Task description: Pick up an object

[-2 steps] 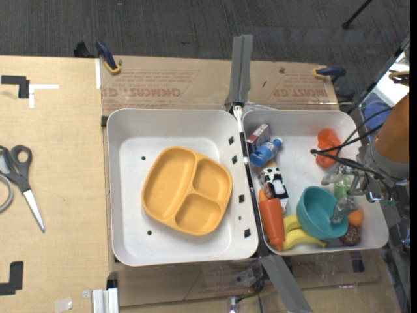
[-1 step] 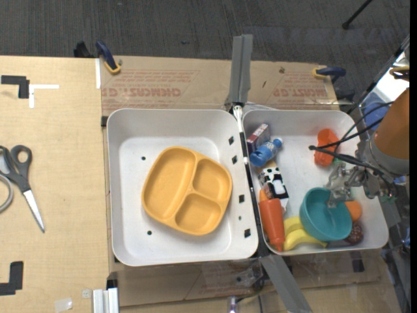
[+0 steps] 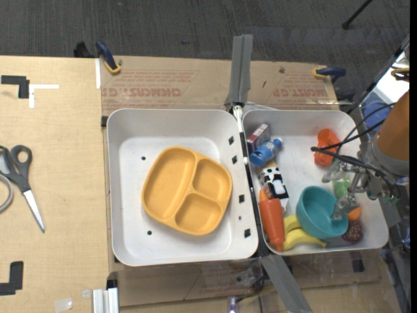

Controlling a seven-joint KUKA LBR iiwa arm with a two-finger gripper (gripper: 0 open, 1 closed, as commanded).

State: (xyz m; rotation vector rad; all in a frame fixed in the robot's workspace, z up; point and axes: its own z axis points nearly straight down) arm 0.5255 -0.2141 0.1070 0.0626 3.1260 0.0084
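Two shallow white bins side by side on the surface (image 3: 52, 149): left bin (image 3: 124, 126) with one yellow divided plate (image 3: 187, 191) lying flat, right bin (image 3: 296, 119) crowded. Gripper (image 3: 345, 202) low over the right bin's near right part, at the right rim of a teal bowl (image 3: 316, 212); open or closed, impossible to tell among cables and metal parts. Nothing visibly held.

Around the bowl: a yellow banana (image 3: 303, 237) touching its near side, an orange carrot-like piece (image 3: 272, 222) just left along the bin wall, a black-and-white item (image 3: 275, 182) above that. Further back, a blue item (image 3: 266, 150), a small box (image 3: 258, 134) and an orange object (image 3: 328, 140). Close beside the gripper, a green thing (image 3: 342, 188), a small orange bit (image 3: 354, 212) and a dark red object (image 3: 353, 232), all partly hidden and hard to name.

Arm (image 3: 397, 135) cut off at the right edge. Scissors (image 3: 23, 181) well apart on the left.
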